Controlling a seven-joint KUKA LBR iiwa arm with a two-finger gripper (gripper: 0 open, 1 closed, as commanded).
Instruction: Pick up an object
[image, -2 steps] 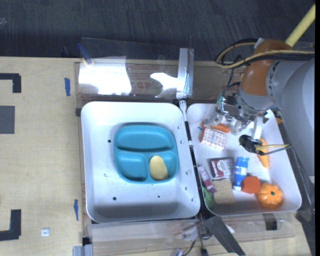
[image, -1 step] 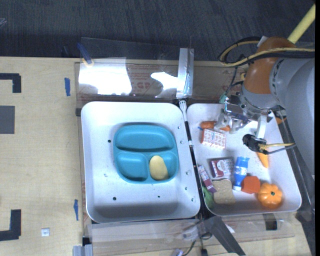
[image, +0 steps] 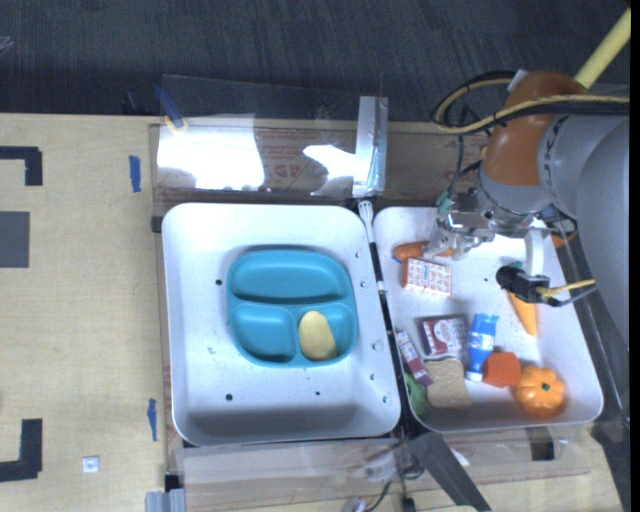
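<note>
Jaws low over the back-left corner of the right-hand shallow white bin (image: 580, 395).

Whether the jaws are spread or pressed together cannot be told. Just beneath them a small red-and-white patterned carton (image: 428, 276) is seen lying flat, beside an orange carrot-shaped toy (image: 409, 251). The carton is judged light, stiff and somewhat slick; its narrow sides would best be taken. Further off, a blue sectioned plate (image: 262, 290) is seen in the left bin.

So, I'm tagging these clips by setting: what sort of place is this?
Probably a robotics lab bench for pick-and-place trials: a grey arm reaches over two white bins, one holding a blue divided tray, the other toy food like a small pumpkin.
</note>
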